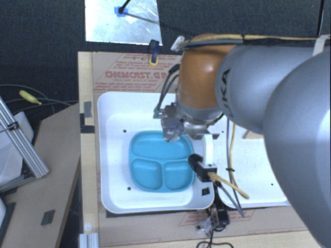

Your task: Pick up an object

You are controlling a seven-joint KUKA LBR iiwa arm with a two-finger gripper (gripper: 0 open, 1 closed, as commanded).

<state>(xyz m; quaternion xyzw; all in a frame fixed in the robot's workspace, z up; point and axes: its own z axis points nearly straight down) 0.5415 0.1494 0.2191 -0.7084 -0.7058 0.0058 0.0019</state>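
Grey KUKA arm fills the right half of the camera view, reaching in from the right, orange band above the wrist. Two shallow white bins side by side: left bin fully seen, right bin mostly hidden under the arm. Board with red lettering lies under the bins' far side.

Blue divided plate lies flat in the left bin, right of centre and near that bin's right wall. Rounded-rectangle shape, three compartments: one wide one on the far side, two smaller ones on the near side. Long axis hard to call, looks roughly square; the divider between the two small compartments points toward the near rim.

Gripper hangs over the plate's far edge, tip at or just above the rim of the wide compartment. Fingers blurred and foreshortened, can't tell their state or whether anything is held; contact with plate unclear.

Cables hang along the wall between the bins.
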